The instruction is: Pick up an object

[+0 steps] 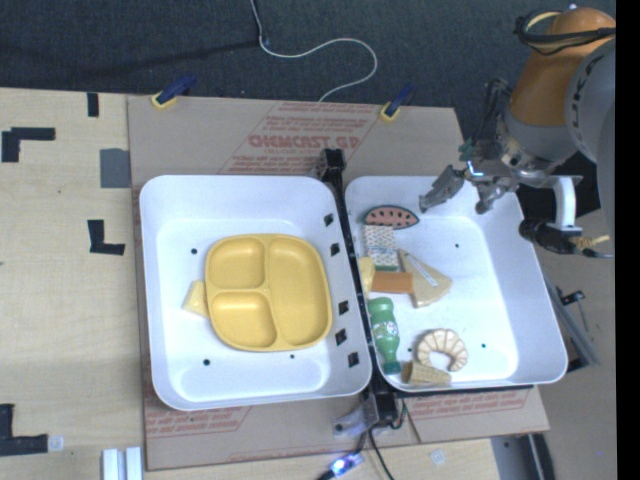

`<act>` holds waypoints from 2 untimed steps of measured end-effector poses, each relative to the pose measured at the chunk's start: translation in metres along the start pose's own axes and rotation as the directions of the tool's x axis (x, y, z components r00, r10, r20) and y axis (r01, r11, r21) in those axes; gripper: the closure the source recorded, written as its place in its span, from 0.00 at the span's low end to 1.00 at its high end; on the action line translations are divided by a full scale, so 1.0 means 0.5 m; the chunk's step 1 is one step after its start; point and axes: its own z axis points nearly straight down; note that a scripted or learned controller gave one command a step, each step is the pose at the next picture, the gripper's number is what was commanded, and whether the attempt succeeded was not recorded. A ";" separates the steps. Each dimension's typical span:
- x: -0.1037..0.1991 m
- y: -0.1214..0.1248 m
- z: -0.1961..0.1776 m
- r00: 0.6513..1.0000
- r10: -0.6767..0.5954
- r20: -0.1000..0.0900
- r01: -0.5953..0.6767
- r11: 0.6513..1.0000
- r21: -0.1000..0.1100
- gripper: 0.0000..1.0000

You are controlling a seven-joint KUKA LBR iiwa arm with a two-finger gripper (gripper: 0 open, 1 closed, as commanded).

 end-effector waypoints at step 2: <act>0.011 0.025 0.088 1.000 -0.005 0.002 0.005 1.000 -0.010 0.00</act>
